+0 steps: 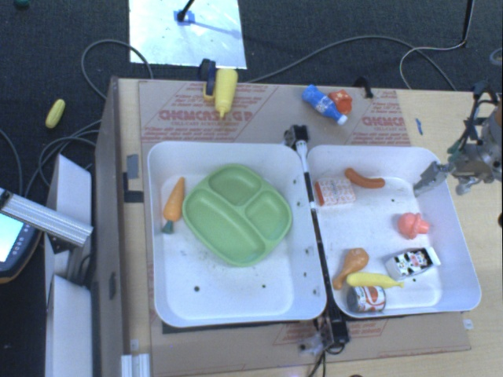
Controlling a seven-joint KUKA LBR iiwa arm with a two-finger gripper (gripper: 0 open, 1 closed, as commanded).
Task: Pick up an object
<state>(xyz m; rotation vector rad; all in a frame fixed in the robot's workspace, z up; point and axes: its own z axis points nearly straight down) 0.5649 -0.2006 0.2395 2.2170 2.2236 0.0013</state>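
Taking the divider (312, 210) between the 2 bins as landmark: left of it, the left bin (181, 305) carries 1 green sectioned plate (238, 214) close to the divider, and 1 carrot (173, 203) further left, near the bin's far wall, lying roughly top to bottom in the view. Just right of the divider, in the right bin (456, 289), lies a small red-and-white packet (335, 192), with a sausage (365, 180) a little further right, its long axis running across the view. Lower down, right of the divider, sit a drumstick-shaped piece (350, 264), a yellow banana (376, 280), a can (366, 298) and a black-and-white box (412, 262). A pink piece (413, 225) lies further right again, apart from the others. The pincer (464, 171) stands furthest right of the divider, over the right bin's far-right rim; whether it is released or clenched cannot be told, and nothing is seen held. Judgement: no object is yet picked. The pink piece is the nearest candidate, lying below and left of the pincer in the view; the sausage lies well to the left of the pincer, toward the divider.
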